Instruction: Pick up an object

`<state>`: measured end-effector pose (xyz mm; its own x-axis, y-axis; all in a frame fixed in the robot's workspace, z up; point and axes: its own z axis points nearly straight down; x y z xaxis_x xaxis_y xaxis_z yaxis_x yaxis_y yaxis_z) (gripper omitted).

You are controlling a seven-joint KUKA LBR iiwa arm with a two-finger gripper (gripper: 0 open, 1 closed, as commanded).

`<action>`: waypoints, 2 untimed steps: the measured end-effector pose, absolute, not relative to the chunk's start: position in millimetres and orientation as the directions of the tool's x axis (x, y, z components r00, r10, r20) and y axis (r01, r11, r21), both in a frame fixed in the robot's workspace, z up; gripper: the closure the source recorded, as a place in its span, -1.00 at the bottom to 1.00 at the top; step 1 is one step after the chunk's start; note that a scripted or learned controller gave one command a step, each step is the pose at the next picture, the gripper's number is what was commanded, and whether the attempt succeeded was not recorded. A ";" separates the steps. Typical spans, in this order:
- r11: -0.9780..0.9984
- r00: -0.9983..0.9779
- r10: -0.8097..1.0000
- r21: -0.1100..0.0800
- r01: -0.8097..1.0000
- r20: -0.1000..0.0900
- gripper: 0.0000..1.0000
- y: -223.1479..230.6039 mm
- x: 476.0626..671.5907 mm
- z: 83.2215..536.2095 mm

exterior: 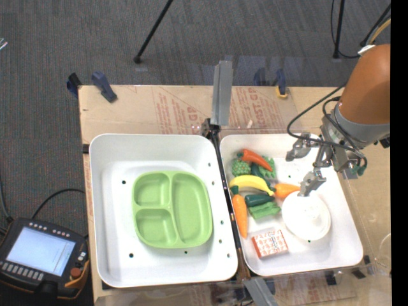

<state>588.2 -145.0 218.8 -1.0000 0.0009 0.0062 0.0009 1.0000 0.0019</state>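
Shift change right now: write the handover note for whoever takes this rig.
Gripper: open, holding nothing, above the right white bin near its back, over the round white plate's far edge.
Right bin: long orange toy carrot, yellow toy banana, green toy vegetables, a second orange carrot, small red and white card box, white plate.
Left white bin: light green divided plastic tray.
Done: nothing picked yet.
Left: descend, close on one object, lift it.
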 end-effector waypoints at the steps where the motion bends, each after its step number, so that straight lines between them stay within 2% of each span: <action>1: 0.992 -0.991 0.130 0.002 0.130 0.015 -1.00 -126.3 591.9 96.9; 2: 0.989 -0.989 0.150 0.000 0.150 -0.004 -1.00 -97.1 597.0 91.9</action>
<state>597.0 -97.1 91.9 -0.9887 0.1501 -0.0042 0.1501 0.9887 0.0000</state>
